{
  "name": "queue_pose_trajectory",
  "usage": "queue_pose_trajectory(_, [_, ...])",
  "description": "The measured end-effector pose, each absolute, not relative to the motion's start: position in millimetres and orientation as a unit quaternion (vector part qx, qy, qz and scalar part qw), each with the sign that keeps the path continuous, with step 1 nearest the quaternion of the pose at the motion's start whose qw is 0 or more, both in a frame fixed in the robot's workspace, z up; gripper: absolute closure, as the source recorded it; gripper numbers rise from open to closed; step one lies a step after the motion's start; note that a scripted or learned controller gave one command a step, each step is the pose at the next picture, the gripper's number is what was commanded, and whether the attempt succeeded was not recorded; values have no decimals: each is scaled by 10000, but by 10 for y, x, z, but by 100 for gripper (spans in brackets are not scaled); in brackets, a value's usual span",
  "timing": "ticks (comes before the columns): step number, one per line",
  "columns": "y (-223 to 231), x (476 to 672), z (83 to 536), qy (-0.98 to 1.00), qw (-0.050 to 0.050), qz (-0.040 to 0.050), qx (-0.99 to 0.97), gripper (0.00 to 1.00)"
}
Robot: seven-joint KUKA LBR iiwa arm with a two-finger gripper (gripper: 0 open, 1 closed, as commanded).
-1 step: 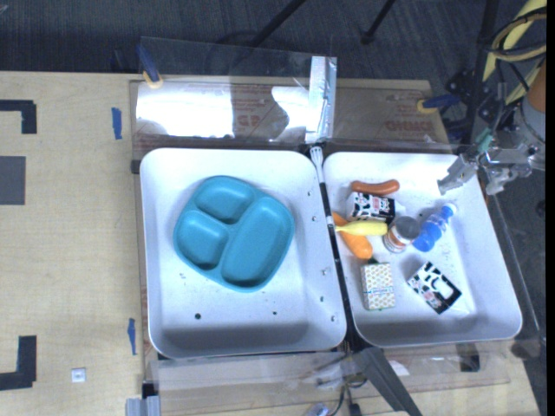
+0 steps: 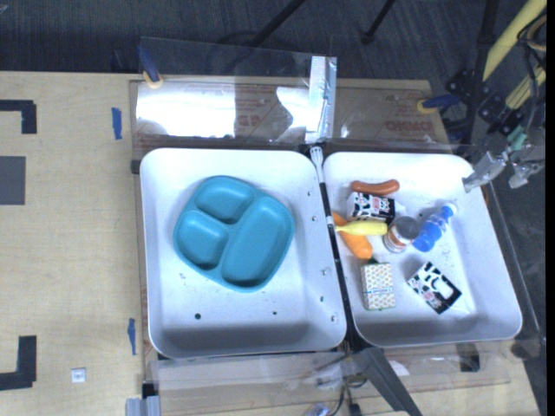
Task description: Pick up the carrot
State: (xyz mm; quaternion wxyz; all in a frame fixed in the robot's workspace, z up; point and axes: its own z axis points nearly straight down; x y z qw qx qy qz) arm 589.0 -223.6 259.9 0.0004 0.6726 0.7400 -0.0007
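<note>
Fingers of the gripper [image 2: 482, 173] sit at the far right rim of the right bin [image 2: 494, 276], and whether they are open or closed cannot be told from this view; nothing shows between them. Two shallow white bins stand side by side on the desk [image 2: 61, 232]. One item lies in the left bin [image 2: 165, 319]: a blue divided plate [image 2: 234, 230] with three compartments. Seven items lie in the right bin. One carrot [image 2: 357, 244] lies near the bin's left wall, just under a yellow banana [image 2: 362, 229] and touching it. One sausage [image 2: 375, 186] lies toward the far side, with one black-and-white carton [image 2: 372, 205] just below it. One small jar [image 2: 399, 233] sits beside a blue bottle [image 2: 434, 226]. One tan speckled block [image 2: 378, 285] lies below the carrot, and a second black-and-white carton [image 2: 434, 287] lies to its right.
</note>
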Motion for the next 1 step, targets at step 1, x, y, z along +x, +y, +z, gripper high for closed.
queue_pose_trajectory(1, [-1398,5701,1629,6644,-28,-19,7474,0])
